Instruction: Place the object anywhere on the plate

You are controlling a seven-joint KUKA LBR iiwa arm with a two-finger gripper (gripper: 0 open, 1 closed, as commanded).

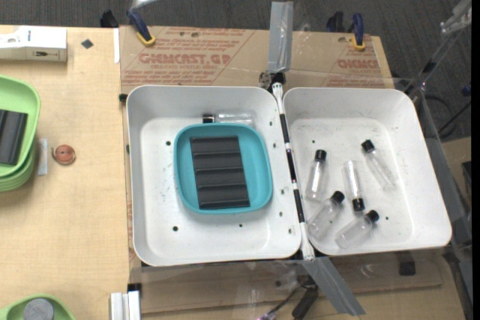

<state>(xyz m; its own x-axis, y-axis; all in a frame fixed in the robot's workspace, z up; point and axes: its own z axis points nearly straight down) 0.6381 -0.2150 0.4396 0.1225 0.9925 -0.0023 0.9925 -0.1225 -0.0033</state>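
A teal plate (259,165) lies in the left white bin (150,183), with a dark ribbed insert (219,170) on its middle. One clear vial with a black cap (226,118) lies just behind the plate, against the bin's far wall. Several more clear vials with black caps lie loose in the right white bin (416,183): one (317,172) near the divider, one (377,162) at the far right, and others (358,228) bunched toward the front.
Cardboard (225,56) held by clamps (139,26) lies behind the bins. A green tray (22,109) sits at the left edge of the wooden bench, a white box (34,45) behind it, and a small round brown piece (64,154) beside it.
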